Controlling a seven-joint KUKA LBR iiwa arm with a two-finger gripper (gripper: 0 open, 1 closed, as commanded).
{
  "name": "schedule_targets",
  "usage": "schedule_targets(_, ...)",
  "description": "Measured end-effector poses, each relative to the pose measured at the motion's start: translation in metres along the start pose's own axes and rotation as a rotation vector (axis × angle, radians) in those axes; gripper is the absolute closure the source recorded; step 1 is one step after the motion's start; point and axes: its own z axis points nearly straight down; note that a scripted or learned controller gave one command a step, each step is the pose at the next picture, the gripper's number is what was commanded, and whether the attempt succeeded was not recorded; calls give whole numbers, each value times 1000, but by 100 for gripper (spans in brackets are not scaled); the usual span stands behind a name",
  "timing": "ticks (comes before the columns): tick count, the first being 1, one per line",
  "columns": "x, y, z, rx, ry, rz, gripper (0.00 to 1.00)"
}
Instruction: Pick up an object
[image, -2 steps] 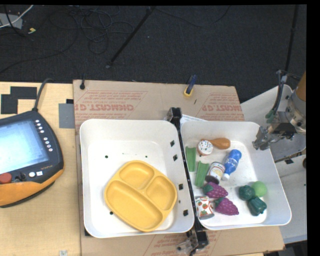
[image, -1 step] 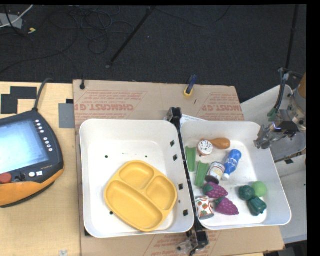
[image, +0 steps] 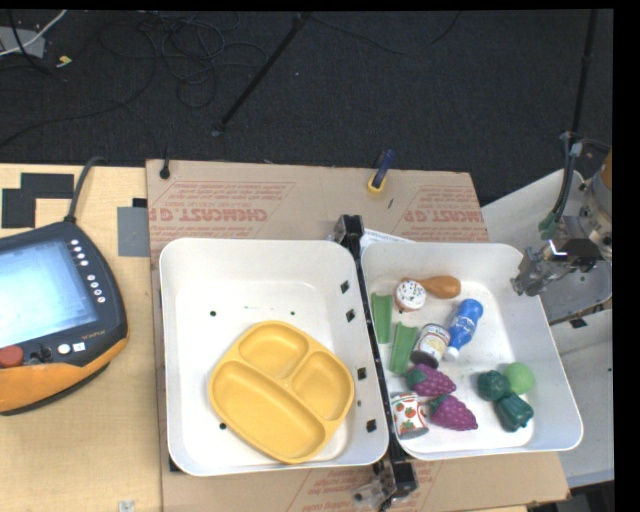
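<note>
The claw (image: 530, 272) sat at right-centre; its state was unclear. The blue bottle (image: 464, 324) looked light, stiff, slippery; best pinched mid-body.

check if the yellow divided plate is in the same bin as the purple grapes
No, the yellow divided plate lies alone in the left bin, while the purple grapes sit in the right bin among the other small items.
</note>
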Motion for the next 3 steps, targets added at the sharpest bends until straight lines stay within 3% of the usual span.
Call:
schedule_targets(1, -39, 17, 94, -26, -7, 13, 100)
schedule_targets(3, -41, 17, 70, -26, -6, 13, 100)
